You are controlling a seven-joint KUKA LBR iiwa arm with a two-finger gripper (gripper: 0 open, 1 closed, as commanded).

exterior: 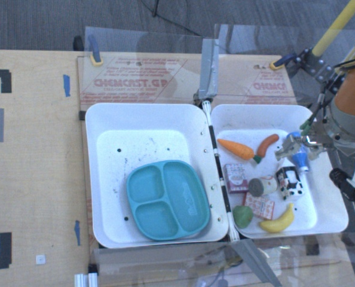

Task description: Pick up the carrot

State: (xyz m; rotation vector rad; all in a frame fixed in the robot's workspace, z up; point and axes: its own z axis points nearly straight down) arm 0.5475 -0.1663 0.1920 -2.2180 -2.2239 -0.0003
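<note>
a: right bin (pixel 267 113), far half. the carrot (pixel 236 149) lies near the bin's left wall, tip pointing toward the far-left corner, thick end toward the middle. a smaller orange pepper (pixel 266 145) sits just beside its thick end, slanting up toward the far wall.

b: gripper?

a: the gripper (pixel 297 154) hangs over the right side of the same bin, near the right wall, well apart from the carrot. its blue and grey parts blur together; whether the jaws are released or clenched, one cannot tell. nothing is seen between them.

b: room around the carrot?

a: bare white floor between carrot and far wall, and a strip along the left wall. on the near side it gets tight: a small red box (pixel 235 177), a grey can (pixel 258 186), a black-and-white cow toy (pixel 290 183).

b: near edge?

a: a green fruit (pixel 242 216) by the near-left corner, a red-and-white packet (pixel 260 207) beside it, a banana (pixel 278 220) along the near wall.

b: left bin?

a: the left bin (pixel 106 124) carries a teal divided plate (pixel 167 200) pushed toward its near-right corner; its far half is open floor with dark specks.
</note>
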